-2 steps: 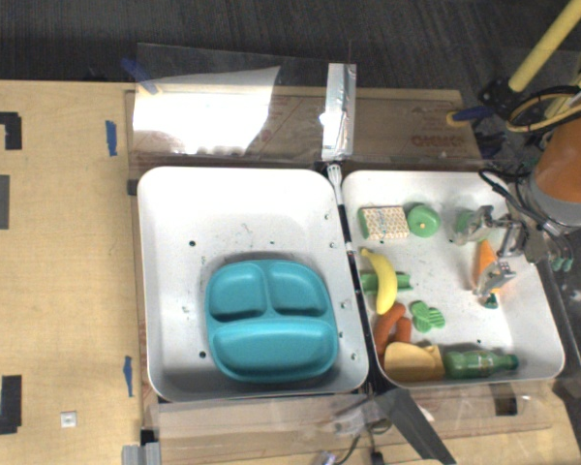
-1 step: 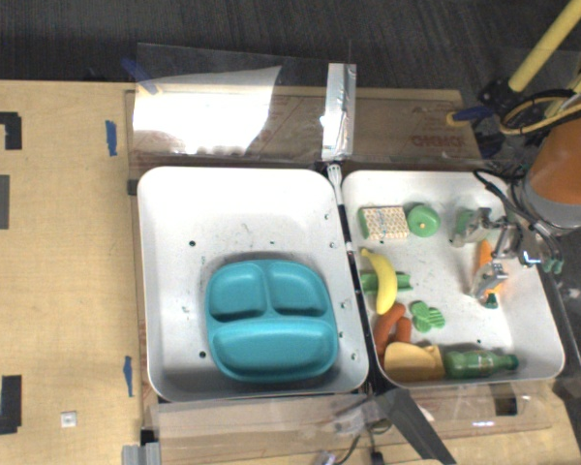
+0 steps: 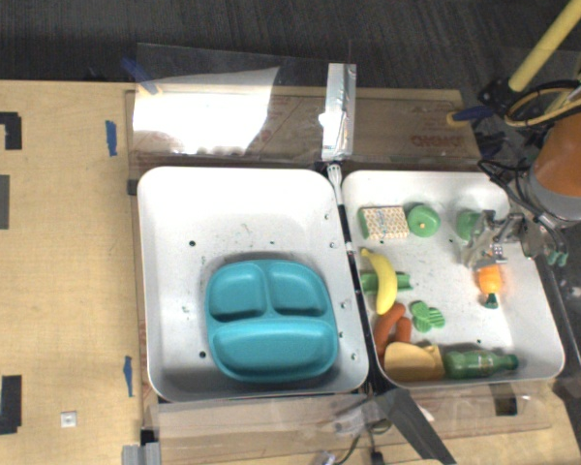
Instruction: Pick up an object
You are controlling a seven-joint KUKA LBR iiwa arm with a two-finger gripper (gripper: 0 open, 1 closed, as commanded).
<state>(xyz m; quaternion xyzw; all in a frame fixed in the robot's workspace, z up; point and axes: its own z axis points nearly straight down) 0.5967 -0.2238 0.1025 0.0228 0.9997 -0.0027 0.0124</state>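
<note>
— Nearest the lens, what sits at the bins' front edge?

— Teal tray (image 3: pixel 271 320), three compartments, low in the left bin (image 3: pixel 165 211). Across the divider, along the right bin's (image 3: pixel 537 352) near wall, a green bottle (image 3: pixel 477 362) lies on its side, just beside a tan piece (image 3: pixel 412 358).

— And the rest of that bin?

— A banana (image 3: pixel 382 277) near the divider, with a carrot (image 3: pixel 389 324) below it and a small green piece (image 3: pixel 426 316) next to that. Farther back, a dotted cracker-like block (image 3: pixel 384 222) and a green round thing (image 3: pixel 423 221) lie side by side.

— The arm?

— It reaches in from the right (orange band at the frame's edge). The claw (image 3: pixel 488 245) is down in the right bin's far right part, close to another green item (image 3: pixel 467 224). Directly under it is a small orange object (image 3: pixel 490 281) with a green tip. Whether the fingers are apart or closed, I cannot tell, nor whether they touch the orange object.

— The surface?

— Tan board to the left, with black marks.
</note>
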